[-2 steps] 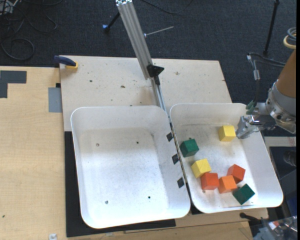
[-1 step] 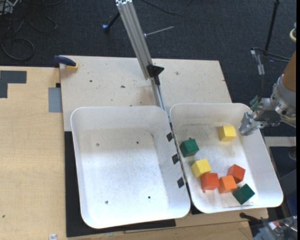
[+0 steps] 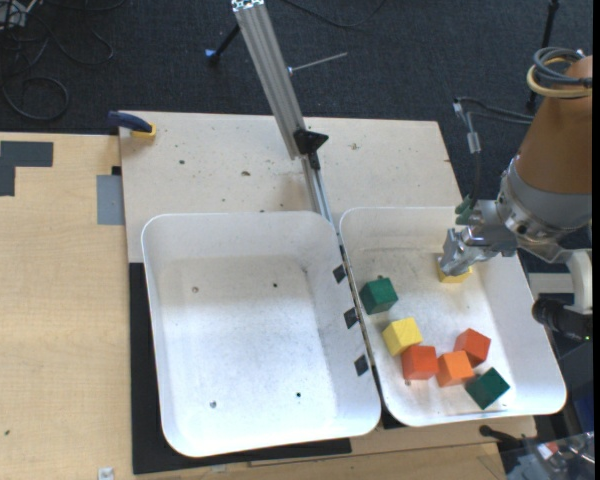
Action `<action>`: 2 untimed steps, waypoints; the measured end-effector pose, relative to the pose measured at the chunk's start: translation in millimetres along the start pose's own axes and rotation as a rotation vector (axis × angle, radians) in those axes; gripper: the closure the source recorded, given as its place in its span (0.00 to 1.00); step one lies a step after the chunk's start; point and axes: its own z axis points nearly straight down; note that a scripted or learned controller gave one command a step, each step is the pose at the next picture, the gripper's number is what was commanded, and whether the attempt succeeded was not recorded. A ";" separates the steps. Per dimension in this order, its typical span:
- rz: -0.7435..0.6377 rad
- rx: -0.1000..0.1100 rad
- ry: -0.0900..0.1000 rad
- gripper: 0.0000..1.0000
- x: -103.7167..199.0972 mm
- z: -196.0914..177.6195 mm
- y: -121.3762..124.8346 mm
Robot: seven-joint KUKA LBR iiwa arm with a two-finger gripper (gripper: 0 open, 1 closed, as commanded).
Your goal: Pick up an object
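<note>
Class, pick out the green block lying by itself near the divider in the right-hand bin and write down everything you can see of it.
The green block is a small, dark green cube with a matte, plain-coloured surface and no markings visible. It sits flat on the white floor of the right bin, turned slightly askew to the bin's edges, close to the wall shared with the left bin. It touches nothing else: the yellow cube lies just below it in the view, apart from it.

A: How much of the yellow block (image 3: 457,276) under the gripper (image 3: 458,256) shows?
B: A sliver; the fingers cover the rest, and their spread is unreadable.
A: The arm (image 3: 558,163)?
B: Cut off at the right edge. The near green cube (image 3: 487,387) partly hides behind an orange one (image 3: 456,367).
</note>
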 end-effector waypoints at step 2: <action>0.001 -0.001 -0.001 1.00 96.5 9.8 22.8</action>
